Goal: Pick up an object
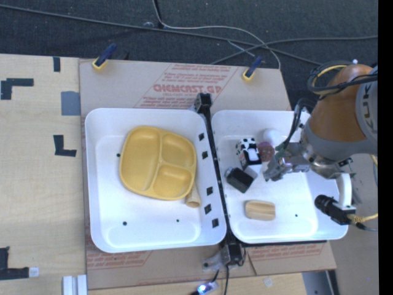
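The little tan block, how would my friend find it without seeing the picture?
Look at the right white bin, the one the arm reaches over. Near its front edge lies the tan block, alone. Unlike the black block and the black-and-white toy behind it, it is pale brown and rounded.

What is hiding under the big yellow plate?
A small tan cone-shaped thing pokes out from under the yellow plate, at its lower right edge. The plate covers the rest of it, and the white bin floor beneath.
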Robot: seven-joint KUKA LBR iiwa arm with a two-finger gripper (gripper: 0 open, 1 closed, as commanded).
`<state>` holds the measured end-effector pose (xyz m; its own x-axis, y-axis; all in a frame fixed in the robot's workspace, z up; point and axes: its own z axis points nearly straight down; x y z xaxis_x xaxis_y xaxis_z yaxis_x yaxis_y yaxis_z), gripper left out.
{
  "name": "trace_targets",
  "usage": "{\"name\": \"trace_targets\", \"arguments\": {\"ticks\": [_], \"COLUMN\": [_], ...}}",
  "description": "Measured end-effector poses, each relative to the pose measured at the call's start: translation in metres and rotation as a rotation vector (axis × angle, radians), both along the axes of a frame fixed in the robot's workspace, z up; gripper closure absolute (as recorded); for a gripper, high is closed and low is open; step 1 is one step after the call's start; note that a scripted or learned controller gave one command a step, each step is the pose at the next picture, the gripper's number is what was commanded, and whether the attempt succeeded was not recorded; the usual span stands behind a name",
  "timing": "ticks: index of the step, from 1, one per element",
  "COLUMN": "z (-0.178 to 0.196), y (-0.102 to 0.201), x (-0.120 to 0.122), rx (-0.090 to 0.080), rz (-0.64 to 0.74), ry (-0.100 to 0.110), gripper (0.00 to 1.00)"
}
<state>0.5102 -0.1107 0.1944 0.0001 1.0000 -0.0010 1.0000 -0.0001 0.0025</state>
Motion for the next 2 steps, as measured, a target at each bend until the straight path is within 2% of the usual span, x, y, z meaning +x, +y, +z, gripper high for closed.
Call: {"name": "trace_targets", "arguments": {"ticks": [1, 2], "z": [0.022, 0.03], "y": [0.0, 0.054], "x": [0.001, 0.012], "rx": [0.0, 0.002], "rz": [0.001, 0.006], "ry": [0.001, 0.004], "gripper": [1.0, 1.0]}}
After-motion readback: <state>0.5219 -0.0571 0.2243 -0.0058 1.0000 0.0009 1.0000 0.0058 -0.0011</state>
